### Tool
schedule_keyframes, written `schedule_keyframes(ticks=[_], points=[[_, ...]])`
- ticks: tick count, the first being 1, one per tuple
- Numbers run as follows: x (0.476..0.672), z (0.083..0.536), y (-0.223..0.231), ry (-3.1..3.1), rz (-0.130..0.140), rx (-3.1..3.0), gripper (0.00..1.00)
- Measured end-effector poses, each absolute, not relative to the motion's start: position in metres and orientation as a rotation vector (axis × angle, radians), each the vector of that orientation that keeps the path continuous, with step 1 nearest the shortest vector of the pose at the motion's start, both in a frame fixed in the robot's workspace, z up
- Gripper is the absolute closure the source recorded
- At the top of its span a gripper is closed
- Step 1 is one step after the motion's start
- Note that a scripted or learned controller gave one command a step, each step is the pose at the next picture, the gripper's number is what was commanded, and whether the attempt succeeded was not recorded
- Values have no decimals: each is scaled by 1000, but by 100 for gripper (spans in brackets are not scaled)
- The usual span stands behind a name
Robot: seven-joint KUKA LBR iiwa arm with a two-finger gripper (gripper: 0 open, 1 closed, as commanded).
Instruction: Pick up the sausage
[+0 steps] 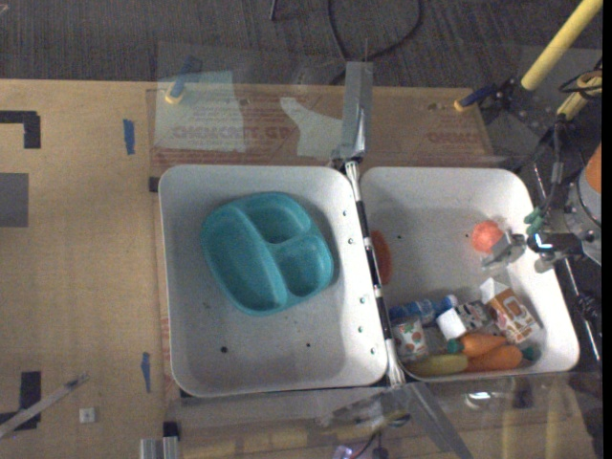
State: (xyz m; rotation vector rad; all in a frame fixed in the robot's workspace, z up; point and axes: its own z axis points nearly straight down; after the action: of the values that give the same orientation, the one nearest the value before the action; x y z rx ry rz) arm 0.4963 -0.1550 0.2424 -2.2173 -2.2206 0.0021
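Note:
A reddish-brown oblong sausage (381, 256) lies against the left wall of the right bin (430, 194), about halfway down it. My gripper (517, 244) hangs over the right side of that bin, just beside a pink-orange ball (487, 235). It is far to the right of the sausage and nothing shows held in it. The arm comes in over the bin's right rim.
Along the right bin's front wall lies a pile: a blue-capped bottle (426, 308), a small printed cup (409, 336), a carton (513, 316), a carrot (492, 350) and a banana (438, 363). A teal divided plate (268, 252) sits in the left bin (191, 342).

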Motion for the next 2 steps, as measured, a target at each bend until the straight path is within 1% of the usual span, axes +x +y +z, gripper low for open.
schedule_keyframes(ticks=[1, 2], points=[[564, 192, -88, -2290, 0, -2153, 0], [532, 184, 16, -2333, 3, -2100, 0]])
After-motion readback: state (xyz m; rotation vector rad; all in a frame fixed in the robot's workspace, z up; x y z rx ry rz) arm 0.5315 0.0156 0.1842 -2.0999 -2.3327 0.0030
